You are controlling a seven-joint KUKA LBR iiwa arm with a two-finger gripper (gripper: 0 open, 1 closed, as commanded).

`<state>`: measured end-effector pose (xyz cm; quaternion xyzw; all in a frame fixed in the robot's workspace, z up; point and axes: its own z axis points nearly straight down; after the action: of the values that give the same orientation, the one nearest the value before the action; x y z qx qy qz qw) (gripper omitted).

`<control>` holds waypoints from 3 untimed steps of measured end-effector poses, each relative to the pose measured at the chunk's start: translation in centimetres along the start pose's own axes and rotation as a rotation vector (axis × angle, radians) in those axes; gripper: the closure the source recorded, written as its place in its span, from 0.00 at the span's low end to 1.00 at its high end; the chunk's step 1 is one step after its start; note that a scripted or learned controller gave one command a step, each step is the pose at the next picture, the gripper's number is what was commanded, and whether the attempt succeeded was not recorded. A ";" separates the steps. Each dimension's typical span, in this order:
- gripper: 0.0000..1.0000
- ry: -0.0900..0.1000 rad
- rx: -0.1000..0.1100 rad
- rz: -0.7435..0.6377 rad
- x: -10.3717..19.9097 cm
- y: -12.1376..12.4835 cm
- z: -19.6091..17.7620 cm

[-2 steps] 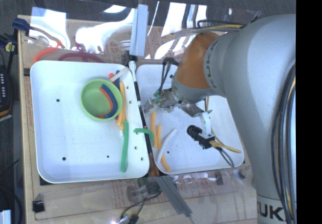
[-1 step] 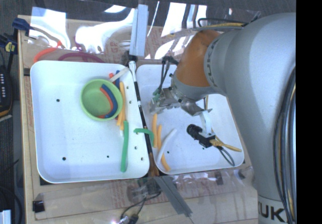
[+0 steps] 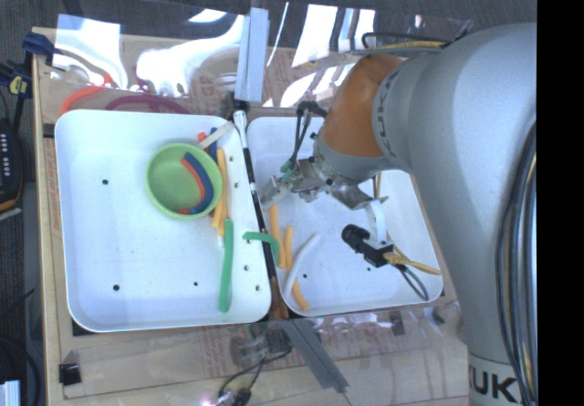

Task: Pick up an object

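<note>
My gripper [image 3: 279, 183] hangs low over the left part of the right bin [image 3: 401, 290], near the divider between the bins. Just below it lie two orange sticks [image 3: 285, 245], a white stick [image 3: 305, 254] and a short orange piece [image 3: 300, 296]. A small green piece [image 3: 260, 236] rests across the divider. Nothing shows between the gripper's tips from this angle.
The left bin [image 3: 109, 240] holds a green bowl [image 3: 182, 179] with blue and red pieces inside. Orange sticks [image 3: 220, 205] and a long green stick [image 3: 225, 269] lie along its right side. The arm's bulky grey body covers the right bin's upper right.
</note>
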<state>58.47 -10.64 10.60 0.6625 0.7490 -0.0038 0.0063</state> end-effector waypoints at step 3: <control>0.00 0.005 0.003 -0.048 -0.6 1.6 1.0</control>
<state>60.18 -11.09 9.62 0.6444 0.7646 -0.0033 0.0033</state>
